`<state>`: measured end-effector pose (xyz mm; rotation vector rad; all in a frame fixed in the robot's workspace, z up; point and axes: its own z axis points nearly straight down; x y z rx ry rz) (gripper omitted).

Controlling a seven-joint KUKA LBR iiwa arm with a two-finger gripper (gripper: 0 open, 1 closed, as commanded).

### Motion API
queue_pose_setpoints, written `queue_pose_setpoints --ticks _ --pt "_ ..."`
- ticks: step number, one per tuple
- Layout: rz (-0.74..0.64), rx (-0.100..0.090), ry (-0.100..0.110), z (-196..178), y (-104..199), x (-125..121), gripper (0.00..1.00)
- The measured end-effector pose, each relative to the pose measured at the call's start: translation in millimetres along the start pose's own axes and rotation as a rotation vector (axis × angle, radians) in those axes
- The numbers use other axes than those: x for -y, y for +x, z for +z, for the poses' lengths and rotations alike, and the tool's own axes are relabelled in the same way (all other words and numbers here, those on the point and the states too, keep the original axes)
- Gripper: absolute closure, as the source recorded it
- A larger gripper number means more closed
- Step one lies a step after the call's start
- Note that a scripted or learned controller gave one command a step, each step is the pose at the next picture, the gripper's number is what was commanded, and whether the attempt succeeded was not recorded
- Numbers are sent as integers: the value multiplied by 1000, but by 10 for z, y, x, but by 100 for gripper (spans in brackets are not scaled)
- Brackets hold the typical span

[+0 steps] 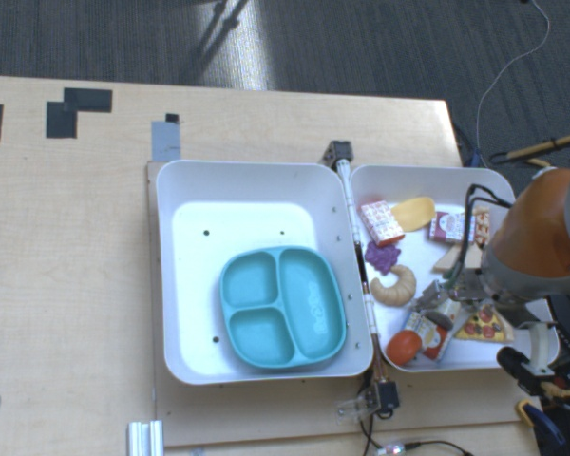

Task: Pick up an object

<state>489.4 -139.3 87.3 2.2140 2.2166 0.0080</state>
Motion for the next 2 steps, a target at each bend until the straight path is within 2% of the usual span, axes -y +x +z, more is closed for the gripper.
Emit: queue_pose_setpoints --ticks 1,2 --pt "-2 1 -7 -117 2 -29 100" --pt "-4 -4 6 -979 807 5 100"
